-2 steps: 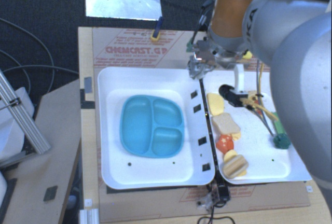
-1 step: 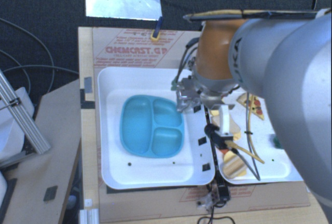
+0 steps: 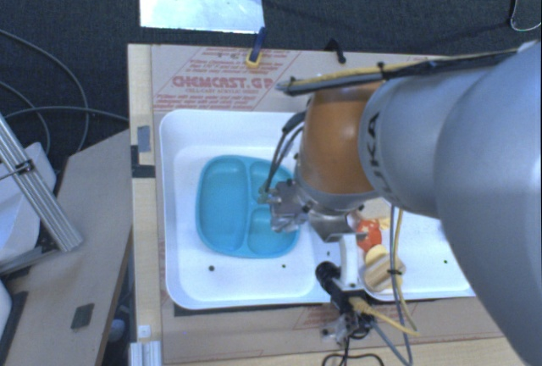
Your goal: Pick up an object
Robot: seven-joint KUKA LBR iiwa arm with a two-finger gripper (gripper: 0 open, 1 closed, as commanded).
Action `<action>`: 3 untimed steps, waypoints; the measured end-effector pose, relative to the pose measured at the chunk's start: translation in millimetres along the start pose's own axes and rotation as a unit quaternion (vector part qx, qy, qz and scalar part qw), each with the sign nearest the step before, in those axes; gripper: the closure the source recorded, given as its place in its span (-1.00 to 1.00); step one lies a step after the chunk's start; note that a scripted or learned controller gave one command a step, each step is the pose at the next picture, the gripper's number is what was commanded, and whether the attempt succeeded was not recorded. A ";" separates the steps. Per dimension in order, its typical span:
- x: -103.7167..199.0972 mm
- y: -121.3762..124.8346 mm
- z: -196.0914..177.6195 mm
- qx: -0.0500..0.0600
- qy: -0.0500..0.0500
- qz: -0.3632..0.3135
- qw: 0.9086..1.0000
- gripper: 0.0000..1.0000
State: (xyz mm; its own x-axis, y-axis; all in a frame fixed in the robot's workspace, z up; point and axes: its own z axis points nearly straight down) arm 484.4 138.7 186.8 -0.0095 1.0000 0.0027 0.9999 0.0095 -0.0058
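The big grey arm (image 3: 457,152) with its orange band (image 3: 334,144) sweeps in from the right and fills much of the view, its wrist hanging low over the left white shallow plastic bin (image 3: 182,271). The gripper (image 3: 284,216) is down at the right edge of the light blue divided plastic tray (image 3: 229,203), which lies flat in the middle of that bin. The metal wrist hardware crowds right over the tray's right compartments, and whether the claw is open, closed or has anything in it cannot be told from here.

Over to the right, just past the divider between the bins, a small cluster sits at the near left corner of the right white bin (image 3: 440,284): an orange-red small object (image 3: 370,233) and a pale yellowish rounded object (image 3: 377,267) just below it, close together. Both lie beside the wrist, apart from the gripper.
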 end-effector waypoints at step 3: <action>-4.0 158.0 -1.1 -0.004 -0.001 0.002 1.000 1.00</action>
State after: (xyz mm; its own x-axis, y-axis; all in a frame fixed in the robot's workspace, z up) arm 642.4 136.2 186.9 -0.0064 1.0000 0.0012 1.0000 0.0064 0.0018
